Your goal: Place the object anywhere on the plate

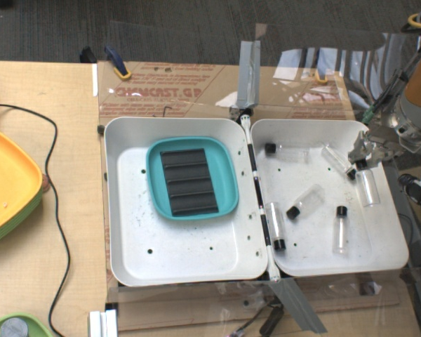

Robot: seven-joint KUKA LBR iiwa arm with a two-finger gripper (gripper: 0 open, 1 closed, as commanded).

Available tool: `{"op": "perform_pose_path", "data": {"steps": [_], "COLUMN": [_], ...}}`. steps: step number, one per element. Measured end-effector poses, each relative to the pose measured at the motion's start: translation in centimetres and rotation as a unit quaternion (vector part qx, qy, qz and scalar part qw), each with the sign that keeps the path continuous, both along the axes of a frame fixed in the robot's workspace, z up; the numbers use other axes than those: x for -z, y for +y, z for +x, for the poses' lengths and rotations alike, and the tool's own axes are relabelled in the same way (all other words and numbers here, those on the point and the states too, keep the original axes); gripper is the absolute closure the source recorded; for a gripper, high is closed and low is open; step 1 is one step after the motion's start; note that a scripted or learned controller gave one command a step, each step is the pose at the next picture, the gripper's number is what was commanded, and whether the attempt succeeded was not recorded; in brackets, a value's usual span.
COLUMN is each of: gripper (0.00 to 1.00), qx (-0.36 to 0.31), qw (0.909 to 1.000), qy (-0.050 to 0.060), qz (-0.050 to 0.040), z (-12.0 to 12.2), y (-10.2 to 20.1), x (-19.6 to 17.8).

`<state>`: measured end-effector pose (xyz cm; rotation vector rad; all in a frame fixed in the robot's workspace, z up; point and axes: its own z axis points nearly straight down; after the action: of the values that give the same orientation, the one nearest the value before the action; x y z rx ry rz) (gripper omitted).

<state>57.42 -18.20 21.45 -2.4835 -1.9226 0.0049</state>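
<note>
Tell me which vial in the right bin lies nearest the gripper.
The vial at the right bin's upper right, its black cap beside the gripper; the other vials lie farther left or lower.

Yellow dishes (10, 184), black cable (56, 209), perhaps clamp (117, 62)

Dark grey carpet (196, 20) at top; wood bench (42, 90), cardboard sheet (168, 90).

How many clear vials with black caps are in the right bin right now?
6 vials: upper left, by the gripper, right side, centre, lower right, along the left wall. Glare could hide others.
</note>
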Motion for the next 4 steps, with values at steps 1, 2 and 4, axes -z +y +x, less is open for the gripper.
{"op": "perform_pose_path", "data": {"steps": [1, 2, 4], "gripper": [0.00, 0.00, 0.00], "qx": [0.000, 0.039, 0.266], "qw": [1.0000, 0.9992, 0.9638], "qy": [0.000, 0.000, 0.000], "qz": [0.0000, -0.0005, -0.0010], "z": [0.0, -1.6, 5.3], "y": [0.0, -1.6, -2.6], "x": [0.0, -11.6, -22.5]}}
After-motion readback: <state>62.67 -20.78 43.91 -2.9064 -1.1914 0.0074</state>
